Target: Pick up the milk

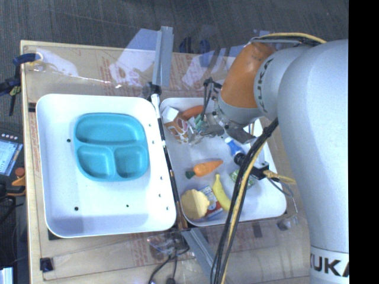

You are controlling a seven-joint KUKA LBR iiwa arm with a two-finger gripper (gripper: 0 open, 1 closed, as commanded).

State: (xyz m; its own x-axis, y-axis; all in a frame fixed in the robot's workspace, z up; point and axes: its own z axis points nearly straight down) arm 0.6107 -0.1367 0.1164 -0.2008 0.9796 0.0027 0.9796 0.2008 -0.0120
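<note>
- Hovering over the right bin (273,203), the gripper (204,125) sits at its far end; finger state cannot be told
- Milk (173,115), seemingly the small carton in the far-left corner, lies just left of it
- Carrot (206,168), banana (221,194) lie nearer
- Left bin (50,176) holds a blue tray (111,145)

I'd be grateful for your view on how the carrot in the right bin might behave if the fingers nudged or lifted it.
The carrot looks like a smooth plastic toy, so probably light and stiff. Its rounded, tapered shape suggests that it may roll or pivot on the bin's slick white floor if pushed. It lies apart from the banana, so a nudge would likely shift it alone.
</note>
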